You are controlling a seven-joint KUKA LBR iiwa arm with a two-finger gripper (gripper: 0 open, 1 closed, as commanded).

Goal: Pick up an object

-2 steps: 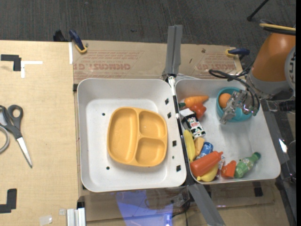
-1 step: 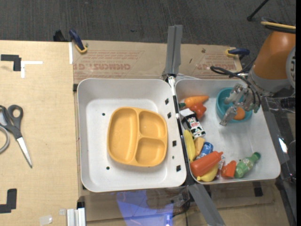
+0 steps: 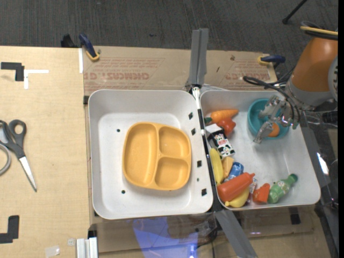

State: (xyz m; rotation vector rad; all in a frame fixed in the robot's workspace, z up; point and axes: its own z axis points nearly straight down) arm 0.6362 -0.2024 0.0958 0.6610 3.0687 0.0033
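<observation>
My gripper (image 3: 273, 121) hangs over a teal bowl (image 3: 257, 117) at the back right of the right bin (image 3: 301, 165). A small orange piece (image 3: 276, 130) lies in the bowl right under the gripper. Along that bin's left side lie an orange carrot (image 3: 223, 113), a red pepper (image 3: 227, 126), a black-and-white carton (image 3: 220, 141) and a yellow banana (image 3: 215, 165). At its front are a red toy (image 3: 235, 185) and a green bottle (image 3: 281, 187). Whether anything is held is hidden by the wrist.
The left bin (image 3: 102, 160) holds a yellow divided plate (image 3: 157, 156). Scissors (image 3: 19, 149) lie on the wooden bench at far left. Blue clamps (image 3: 88, 46) (image 3: 274, 59) hold cardboard behind the bins. A grey divider bar (image 3: 199, 58) runs between the bins.
</observation>
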